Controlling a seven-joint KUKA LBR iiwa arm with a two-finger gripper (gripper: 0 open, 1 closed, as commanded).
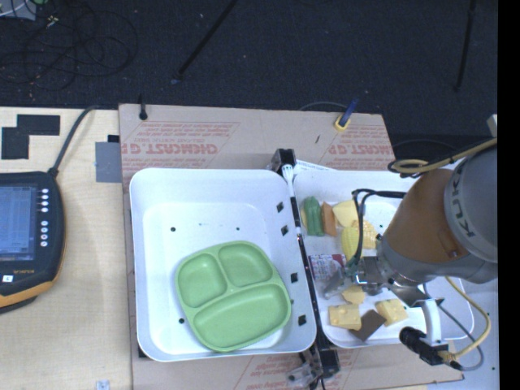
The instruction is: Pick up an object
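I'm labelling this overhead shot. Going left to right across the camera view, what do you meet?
Black handheld pendant → green divided plate in the left bin → green food piece in the right bin → grey and orange arm.

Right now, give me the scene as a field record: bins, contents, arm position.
left bin: holds a green divided plate, three compartments, lying flat toward the near side
right bin: holds a cluster of small items, among them a green piece, an orange piece, yellow pieces and a dark brown block
arm: reaches in from the right, over the right bin
gripper: low among the items in the right bin
grasp: cannot tell
left of bench: handheld control pendant
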